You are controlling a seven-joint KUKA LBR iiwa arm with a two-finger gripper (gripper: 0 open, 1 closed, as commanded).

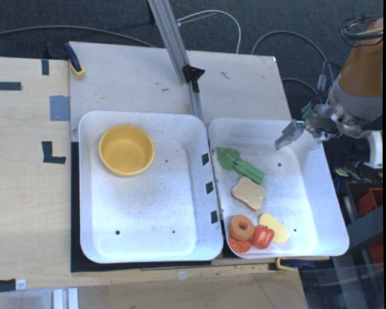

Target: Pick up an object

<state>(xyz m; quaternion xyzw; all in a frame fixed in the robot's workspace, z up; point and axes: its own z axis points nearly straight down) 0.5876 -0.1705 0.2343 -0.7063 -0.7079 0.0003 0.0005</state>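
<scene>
My gripper (289, 136) hangs at the upper right edge of the right bin (321, 192), its grey metal fingers apparently parted with nothing between them, though at this slant the tips blur into the white rim and I would not swear to the gap. The pickable things lie clustered lower in that bin, well apart from me: a knobbly green toy vegetable (239, 163) near the bin's upper left, a flat tan bread slice (248, 193) just below it, and at the bottom a ringed brown doughnut (242, 226), a glossy red pepper (262, 236) and a smooth yellow piece (276, 227), touching one another. In the left bin (148, 237) sits a round yellow bowl (127, 149) at upper left. The risk, as I judge it, lies in that bottom huddle: closing there could nudge neighbours aside or pinch two at once, and the slick plastic may slip.
</scene>
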